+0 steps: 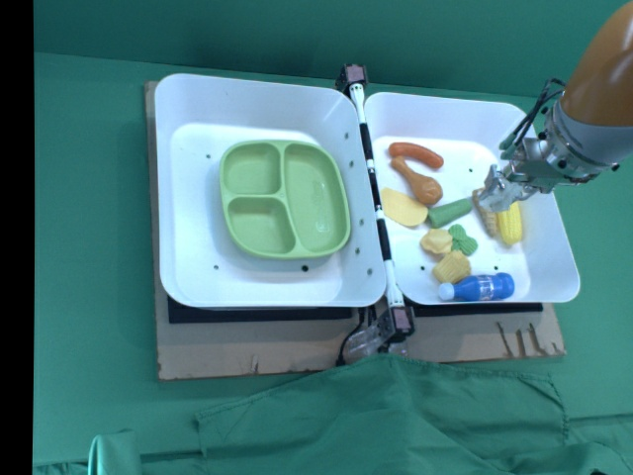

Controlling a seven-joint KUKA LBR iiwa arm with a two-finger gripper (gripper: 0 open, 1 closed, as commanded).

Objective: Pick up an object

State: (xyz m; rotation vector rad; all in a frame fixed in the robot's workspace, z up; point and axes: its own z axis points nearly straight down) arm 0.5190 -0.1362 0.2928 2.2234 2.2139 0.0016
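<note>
The yellow plastic corn cob (pixel 510 224) looked to me like the likeliest target, lying near the right wall of the right-hand shallow white bin (pixel 554 275), with the two-finger gripper (pixel 495 192) hanging just above and slightly left of it. From my screen I could not tell whether the gripper was open, closed, or clamped on anything; it was too small and blurred against the toys.

Just left of the gripper lay a dark green wedge-shaped toy (pixel 451 211), its tip close under the tool. Farther left were a tan drumstick-shaped toy (pixel 417 182), a red sausage (pixel 415 152) toward the far side, and a flat yellow slice (pixel 404 209). Toward the near side sat a small green broccoli piece (pixel 463 239), two small yellow-orange lumps (pixel 447 255) and a blue bottle with a white cap (pixel 479 287). The left-hand bin (pixel 188 97) held a pale green divided plate (pixel 285 198).

My worry was the crowding. The corn and the green wedge lay so close to the tool that a descent slightly off centre could land on both, pushing one aside or pinching only an edge. The corn's rounded surface could also roll out of a closing grip, and the bin wall just to its right left little room for correction.
</note>
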